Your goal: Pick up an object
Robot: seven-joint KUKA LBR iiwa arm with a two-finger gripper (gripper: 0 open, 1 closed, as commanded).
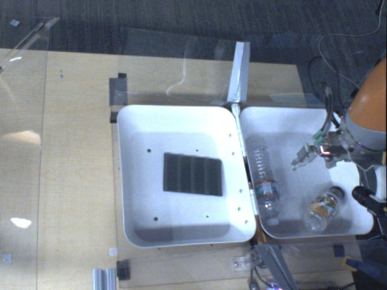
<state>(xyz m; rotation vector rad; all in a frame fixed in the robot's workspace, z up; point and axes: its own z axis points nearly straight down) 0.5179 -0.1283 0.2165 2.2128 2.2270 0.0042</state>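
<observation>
Clear plastic marks my likeliest target: a small bottle (323, 208) lying on its side near the right bin's (284, 119) front right corner. A taller clear bottle (264, 186) lies along that bin's left wall. My gripper (314, 153) hangs above the bin's middle, well apart from both, probably poised for a descent; whether it is released or clenched, I cannot tell. A dark ribbed pad (193, 174) occupies the left bin (139, 125).

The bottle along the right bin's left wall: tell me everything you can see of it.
The clear plastic bottle lies on its side in the right bin, lengthwise against the left wall. Its ribbed body looks see-through, with a bluish label band around the lower half. A second bottle lies apart from it; the gripper hangs above the bin, not touching it.
</observation>
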